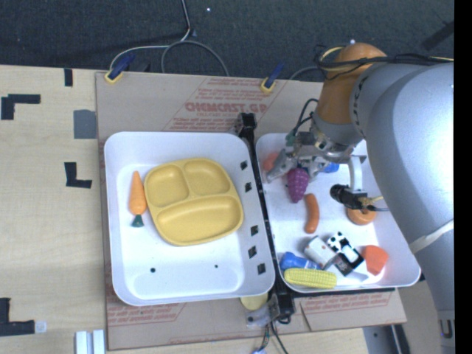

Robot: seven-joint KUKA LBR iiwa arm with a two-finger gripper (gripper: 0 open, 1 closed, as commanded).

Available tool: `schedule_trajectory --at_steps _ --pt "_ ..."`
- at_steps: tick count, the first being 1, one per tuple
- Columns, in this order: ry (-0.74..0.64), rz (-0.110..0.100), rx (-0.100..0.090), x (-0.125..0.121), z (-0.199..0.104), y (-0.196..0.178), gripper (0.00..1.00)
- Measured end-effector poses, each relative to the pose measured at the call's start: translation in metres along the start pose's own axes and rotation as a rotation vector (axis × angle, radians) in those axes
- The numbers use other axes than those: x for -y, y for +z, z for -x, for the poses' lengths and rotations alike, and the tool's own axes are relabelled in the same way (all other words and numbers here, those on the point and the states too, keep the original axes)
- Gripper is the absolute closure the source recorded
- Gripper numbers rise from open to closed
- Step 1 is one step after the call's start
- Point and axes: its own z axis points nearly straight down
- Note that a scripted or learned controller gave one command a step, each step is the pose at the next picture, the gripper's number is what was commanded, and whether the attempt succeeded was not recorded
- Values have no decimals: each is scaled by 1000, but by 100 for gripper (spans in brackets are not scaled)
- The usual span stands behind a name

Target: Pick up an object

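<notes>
While the tool (295, 161) hangs over the right bin (394, 260) | grapes (296, 184) just below it, nearest target | finger state: cannot tell

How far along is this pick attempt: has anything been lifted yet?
Nothing looks lifted. The gripper is down in the right bin, just above the purple grapes, which lie on the bin floor beside the sausage. Whether the grapes are gripped cannot be told. Grasping and raising an object remain.
</notes>
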Motion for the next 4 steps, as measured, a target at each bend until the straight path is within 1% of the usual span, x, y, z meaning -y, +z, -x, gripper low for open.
schedule_trajectory --at_steps 1,2,3,4 --pt "1 37 -5 9 3 1 0" --pt "3 41 3 9 -1 1 0" --pt "1 42 3 10 -2 -9 100" --pt "1 47 4 9 -2 -9 0"
